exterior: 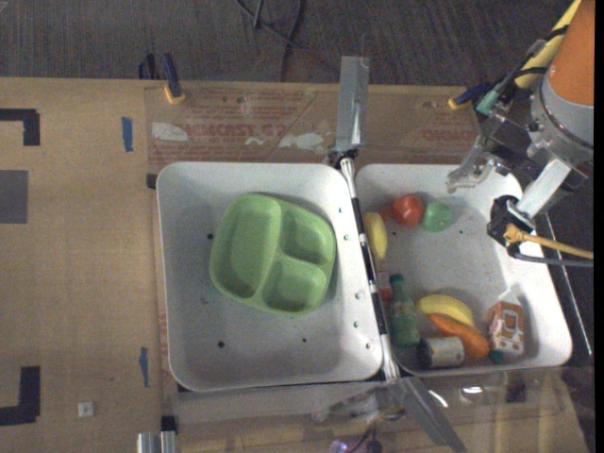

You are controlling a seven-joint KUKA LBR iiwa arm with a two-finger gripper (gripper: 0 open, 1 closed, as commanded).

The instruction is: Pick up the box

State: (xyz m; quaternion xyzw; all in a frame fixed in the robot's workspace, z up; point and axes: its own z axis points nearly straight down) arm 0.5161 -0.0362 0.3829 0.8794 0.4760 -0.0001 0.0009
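Note:
The box [507, 327] is a small orange and white carton lying at the near right corner of the right bin [472, 253]. My gripper [489, 199] hangs over the far right part of that bin, well behind the box and apart from it. Its two fingers [466, 172] stand spread and open, with nothing between them.
Beside the box lie a carrot [461, 334], a banana [445, 305], a can [441, 351] and a green bottle [404, 315]. Farther back are a tomato [408, 209], a green apple [436, 217] and a yellow fruit [376, 234]. The left bin [189, 328] holds a green divided plate [274, 253].

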